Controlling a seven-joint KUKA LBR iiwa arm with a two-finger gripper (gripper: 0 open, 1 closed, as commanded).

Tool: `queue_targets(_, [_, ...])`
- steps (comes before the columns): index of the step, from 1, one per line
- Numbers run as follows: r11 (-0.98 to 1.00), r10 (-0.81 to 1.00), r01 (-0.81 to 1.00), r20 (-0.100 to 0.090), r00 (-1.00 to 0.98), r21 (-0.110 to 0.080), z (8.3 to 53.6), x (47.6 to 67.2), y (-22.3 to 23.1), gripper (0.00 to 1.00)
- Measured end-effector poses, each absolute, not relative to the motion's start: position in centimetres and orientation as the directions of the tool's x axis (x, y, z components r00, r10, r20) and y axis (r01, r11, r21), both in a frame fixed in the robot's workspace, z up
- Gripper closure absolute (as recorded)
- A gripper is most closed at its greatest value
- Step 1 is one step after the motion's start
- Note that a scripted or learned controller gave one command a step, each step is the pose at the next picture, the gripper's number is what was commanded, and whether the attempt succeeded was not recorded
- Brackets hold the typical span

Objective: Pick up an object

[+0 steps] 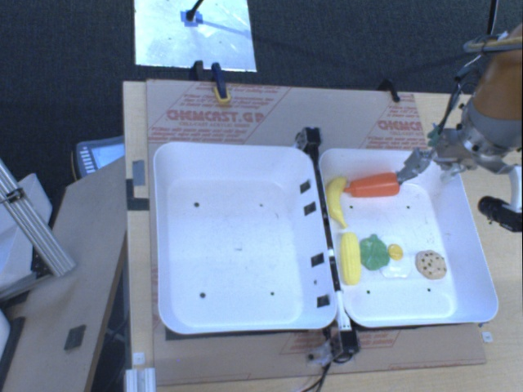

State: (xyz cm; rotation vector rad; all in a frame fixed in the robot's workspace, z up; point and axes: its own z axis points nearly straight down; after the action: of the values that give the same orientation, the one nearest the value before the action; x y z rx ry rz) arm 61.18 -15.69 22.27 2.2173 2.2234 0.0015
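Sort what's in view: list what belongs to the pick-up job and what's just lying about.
Job:
gripper, at the carrot's right end
carrot
banana
corn cob
green leafy piece
cookie
right bin, holding all of these

Lying about:
left bin
yellow clamp
metal sheet

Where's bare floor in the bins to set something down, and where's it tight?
The left bin has bare floor wall to wall. In the right bin, free patches lie right of the cookie and along the near wall. It is crowded by the divider: banana, carrot, corn, and broccoli, with the gripper at the carrot's end.
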Motion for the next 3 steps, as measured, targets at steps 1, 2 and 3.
queue_targets(1, [0.01, 1.0, 1.0, 0.0, -0.01, 0.009, 27.9, 64.6, -10.0, 0.0])
queue_targets(2, [0.009, 1.0, 1.0, -0.001, -0.009, 0.008, 28.7, 64.5, -10.4, 1.0])
queue_targets(3, [0.009, 1.0, 1.0, 0.001, -0.009, 0.008, 33.9, 65.1, -6.4, 1.0])
